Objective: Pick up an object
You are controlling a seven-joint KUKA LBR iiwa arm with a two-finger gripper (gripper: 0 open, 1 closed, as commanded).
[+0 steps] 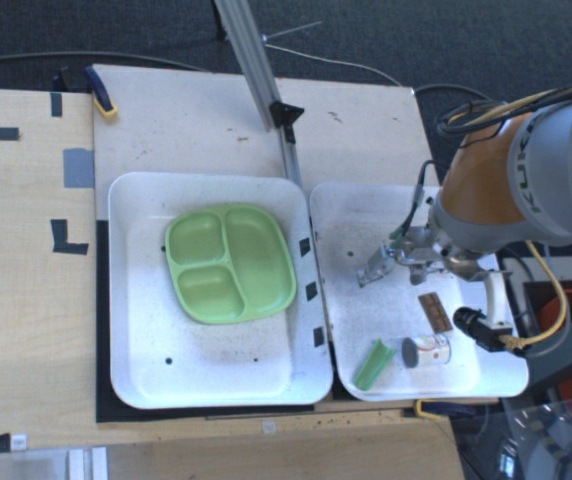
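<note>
My gripper (374,267) hangs over the middle of the right bin (346,208), open, with nothing between its fingers. The grey arm with its orange band (481,183) reaches in from the right. Three small objects lie near the right bin's front. A green block (373,364) is at the front centre. Just right of it lies a small clear bottle with a grey cap (424,349). Behind the bottle is a brown bar (434,311). All three lie below and to the right of the gripper, apart from it.
A green divided plate (230,262) lies in the left bin (126,298). A metal pole (251,48) slants down to the ridge between the bins. Black cables and a connector (476,328) hang off the arm over the right bin's right edge.
</note>
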